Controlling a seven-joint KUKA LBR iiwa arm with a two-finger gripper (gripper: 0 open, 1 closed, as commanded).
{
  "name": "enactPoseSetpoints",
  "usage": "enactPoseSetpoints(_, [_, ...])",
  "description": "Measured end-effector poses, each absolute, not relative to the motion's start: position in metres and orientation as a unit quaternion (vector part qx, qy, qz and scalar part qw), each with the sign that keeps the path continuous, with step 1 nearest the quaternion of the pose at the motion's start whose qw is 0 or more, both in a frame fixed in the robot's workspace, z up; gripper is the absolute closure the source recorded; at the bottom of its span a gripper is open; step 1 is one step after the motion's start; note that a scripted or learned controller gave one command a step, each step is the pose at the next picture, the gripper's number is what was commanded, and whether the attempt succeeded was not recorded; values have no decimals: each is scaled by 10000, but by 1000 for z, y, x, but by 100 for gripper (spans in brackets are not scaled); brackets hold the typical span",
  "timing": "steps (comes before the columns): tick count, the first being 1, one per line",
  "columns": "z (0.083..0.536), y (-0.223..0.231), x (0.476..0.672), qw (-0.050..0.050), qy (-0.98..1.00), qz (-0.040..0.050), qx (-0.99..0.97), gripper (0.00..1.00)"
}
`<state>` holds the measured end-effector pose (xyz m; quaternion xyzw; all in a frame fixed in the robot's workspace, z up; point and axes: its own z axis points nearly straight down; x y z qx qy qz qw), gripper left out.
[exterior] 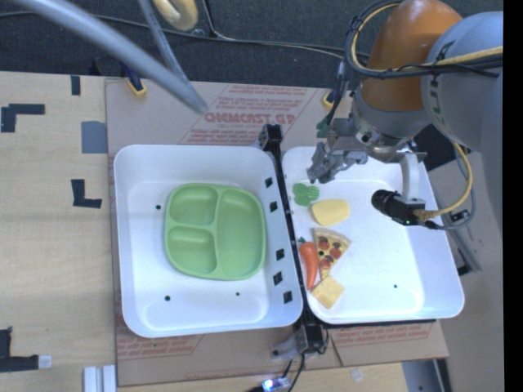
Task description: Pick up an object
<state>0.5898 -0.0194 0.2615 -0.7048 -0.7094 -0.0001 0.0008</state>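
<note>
The right bin (409,292) holds several toy foods along its left side: a small green piece (306,193), a pale yellow piece (330,211), a pizza slice (330,246), an orange carrot (309,265) and a yellow cheese block (328,292). My gripper (320,172) hangs over the bin's back left corner, its dark tips just above and behind the green piece. Nothing shows between the tips, and whether they touch the green piece cannot be made out.
The left bin (139,178) carries a green divided plate (216,230). Black clips line the divider (282,219) between the bins. A grey pole (106,35) slants across the upper left. A black cable part (398,206) hangs over the right bin.
</note>
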Motion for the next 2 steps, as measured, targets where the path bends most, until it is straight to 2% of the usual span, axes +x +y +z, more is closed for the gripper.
enactPoseSetpoints(1, [245, 39, 581, 13, -7094, 9, -7048, 100])
enactPoseSetpoints(2, [248, 94, 580, 10, -7096, 2, -7046, 100])
